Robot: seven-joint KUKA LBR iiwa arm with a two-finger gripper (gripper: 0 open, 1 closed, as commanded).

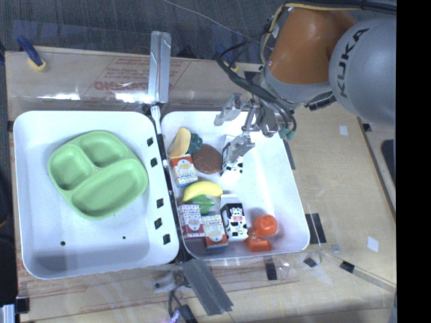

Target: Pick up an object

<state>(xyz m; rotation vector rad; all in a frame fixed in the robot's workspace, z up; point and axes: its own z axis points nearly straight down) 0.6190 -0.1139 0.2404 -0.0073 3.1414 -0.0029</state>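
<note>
Above the right bin (286,194), near its far edge, the pincer (237,148) hangs from the grey and orange arm (316,42) that comes in from the right. Its fingers (232,155) point down into the bin, and I cannot tell whether they are spread or pressed together, or whether anything is between them. Just below the fingertips there is a small white carton with black spots (232,169), like a cow pattern; it seems to touch them or lie just under them. Just left of it lies a brown round disc (207,159).

On the grey part of the arm the letters "KUKA" (349,54) can be read. On the bench (350,180), behind the bins, red print shows under a clear sheet (121,76), but it is too blurred for me to read.

Other things crowd the left and near parts of the right bin. A yellow piece (180,142) and a dark green thing (195,142) lie at the far left, and a small juice box (184,170) is below them. A banana (202,190) lies in the middle. Near the front edge are two more small cartons (201,224), a second cow-pattern carton (234,221) and an orange-red object (262,231). The left bin (40,247) holds a green divided plate (98,173). A blue and yellow clip (31,54) lies at the far left corner of the bench.
</note>
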